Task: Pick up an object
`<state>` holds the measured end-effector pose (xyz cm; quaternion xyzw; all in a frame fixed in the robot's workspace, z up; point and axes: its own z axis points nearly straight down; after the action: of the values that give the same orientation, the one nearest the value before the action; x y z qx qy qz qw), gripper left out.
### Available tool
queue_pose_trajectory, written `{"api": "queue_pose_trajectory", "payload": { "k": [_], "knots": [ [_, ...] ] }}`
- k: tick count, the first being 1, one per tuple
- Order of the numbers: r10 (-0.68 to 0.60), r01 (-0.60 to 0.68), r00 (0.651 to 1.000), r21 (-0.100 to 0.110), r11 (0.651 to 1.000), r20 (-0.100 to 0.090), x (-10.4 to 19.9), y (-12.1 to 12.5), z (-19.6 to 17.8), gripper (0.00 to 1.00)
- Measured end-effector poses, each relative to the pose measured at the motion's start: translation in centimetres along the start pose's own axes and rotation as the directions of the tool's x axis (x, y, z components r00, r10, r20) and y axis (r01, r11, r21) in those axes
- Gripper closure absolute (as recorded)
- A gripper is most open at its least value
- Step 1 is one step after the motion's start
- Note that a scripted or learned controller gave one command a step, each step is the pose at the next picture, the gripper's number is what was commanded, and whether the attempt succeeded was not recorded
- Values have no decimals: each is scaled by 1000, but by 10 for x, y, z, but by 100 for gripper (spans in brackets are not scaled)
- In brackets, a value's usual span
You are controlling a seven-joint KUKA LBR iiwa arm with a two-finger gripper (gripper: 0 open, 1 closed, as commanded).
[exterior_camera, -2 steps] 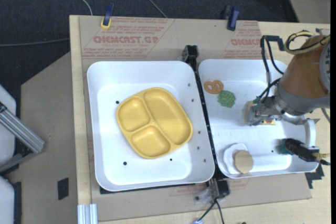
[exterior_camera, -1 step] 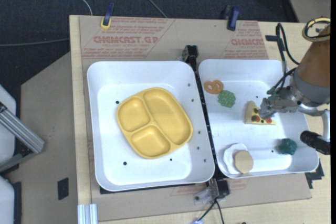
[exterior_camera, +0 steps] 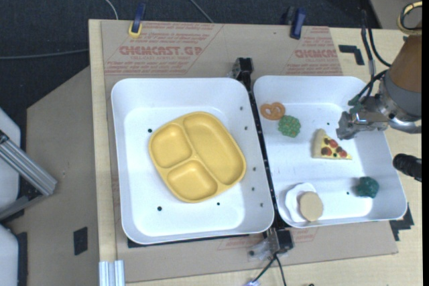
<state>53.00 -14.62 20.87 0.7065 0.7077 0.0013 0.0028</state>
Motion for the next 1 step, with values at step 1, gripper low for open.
{"api": "queue_pose_trajectory", "payload": {
  "k": [1],
  "knots": [
    [0,0,1000,-3,1000,1,0,2,-54,100]
  ]
}}
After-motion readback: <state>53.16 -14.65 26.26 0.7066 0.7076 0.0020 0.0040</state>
